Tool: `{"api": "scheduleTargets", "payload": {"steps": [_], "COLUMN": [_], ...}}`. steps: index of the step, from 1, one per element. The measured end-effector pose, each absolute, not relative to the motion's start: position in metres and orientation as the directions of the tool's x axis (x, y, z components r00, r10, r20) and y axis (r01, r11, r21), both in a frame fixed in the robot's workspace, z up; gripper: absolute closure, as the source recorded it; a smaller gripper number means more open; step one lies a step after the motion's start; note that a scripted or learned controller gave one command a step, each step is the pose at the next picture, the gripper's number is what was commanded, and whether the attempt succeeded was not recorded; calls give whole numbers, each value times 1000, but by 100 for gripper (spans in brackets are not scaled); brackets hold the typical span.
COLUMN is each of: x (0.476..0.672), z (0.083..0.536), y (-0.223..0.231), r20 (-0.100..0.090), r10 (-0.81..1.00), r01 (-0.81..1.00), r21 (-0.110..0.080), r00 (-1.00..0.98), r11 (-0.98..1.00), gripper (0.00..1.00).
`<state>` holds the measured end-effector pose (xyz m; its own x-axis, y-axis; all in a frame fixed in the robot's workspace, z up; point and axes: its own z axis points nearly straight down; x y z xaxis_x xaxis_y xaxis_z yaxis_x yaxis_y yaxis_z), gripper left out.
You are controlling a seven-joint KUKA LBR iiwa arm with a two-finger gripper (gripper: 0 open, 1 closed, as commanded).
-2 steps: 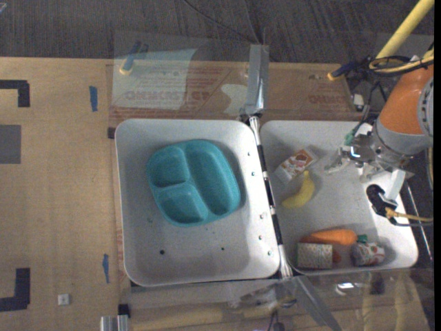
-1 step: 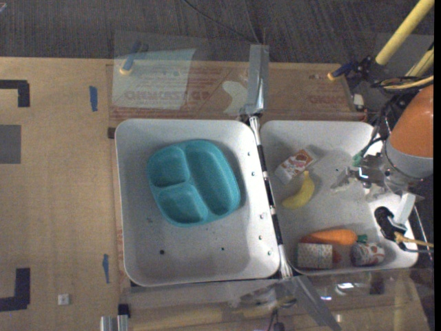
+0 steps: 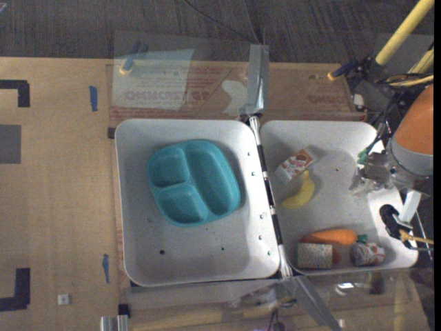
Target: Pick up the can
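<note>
Two shallow white plastic bins side by side on the tan wooden bench (image 3: 55,205): left bin (image 3: 138,254), right bin (image 3: 337,140).

Left bin: one item only, a teal three-compartment plastic plate (image 3: 195,182), flat, sitting toward the far half of the bin, clear of all walls.

Right bin: five items counted.
- One small white carton with red-brown print (image 3: 295,164), far-left area, tilted.
- One yellow plastic banana (image 3: 300,194), just beside the carton on its near side, apparently touching it.
- One orange plastic carrot with green top (image 3: 333,237), lying lengthwise along the near side.
- One beige speckled sponge-like block (image 3: 315,255), near-left corner, directly beside the carrot on its near side.
- One small silver can with red-and-white label (image 3: 367,254), on its side in the near-right part, just right of the block, close to the carrot's green end. Resting on the bin floor, not lifted.

One grey arm with orange band (image 3: 417,126) coming in over the right bin's right edge. Gripper (image 3: 368,174) low over the right side of that bin, well apart from the can and from the banana. Finger spacing: cannot tell, too blurred and dark. Nothing visible between them.

One clear plastic sheet (image 3: 155,78) lying flat on the bench beyond the left bin. One yellow pole (image 3: 406,23) at top right.
</note>
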<state>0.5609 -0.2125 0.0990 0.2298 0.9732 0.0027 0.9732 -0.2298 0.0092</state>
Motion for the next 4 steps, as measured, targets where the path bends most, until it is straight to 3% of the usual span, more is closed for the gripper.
{"api": "scheduleTargets", "payload": {"steps": [1,2,3,4], "x": [553,499,480,503], "z": [224,267,235,177], "y": [-196,-182,-101,-117], "r20": [-1,1,1,1], "r10": [978,983,985,964], "r01": [978,983,985,964], "r21": [3,0,-1,0], "r00": [207,-183,-175,-265], "r11": [-207,183,175,265], "gripper": [100,100,100,100]}}
